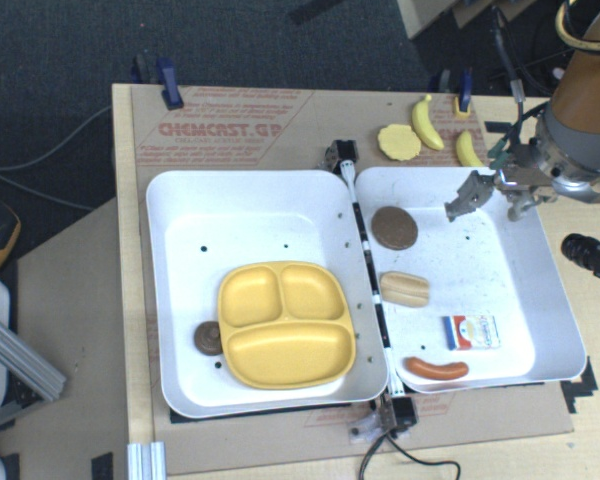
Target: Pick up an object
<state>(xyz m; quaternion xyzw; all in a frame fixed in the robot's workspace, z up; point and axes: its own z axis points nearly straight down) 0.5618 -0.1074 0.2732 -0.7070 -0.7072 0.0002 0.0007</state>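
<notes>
In the right bin (540,298) lie a round brown patty (393,227), a tan bread roll (404,289), a small red, white and blue carton (471,331) and a red sausage (437,369). My gripper (486,206) hangs over the bin's back part, to the right of the patty and apart from it. Its fingers (464,197) are spread open with nothing between them. The left bin (180,228) holds a yellow divided tray (283,323) and a small brown disc (208,338) by the tray's left edge.
Behind the right bin, on the cardboard, lie two toy bananas (428,123) (467,148) and a yellow round piece (399,142). Blue clamps (167,83) grip the bench's back edge. A black part (588,255) juts in at the right of the bin.
</notes>
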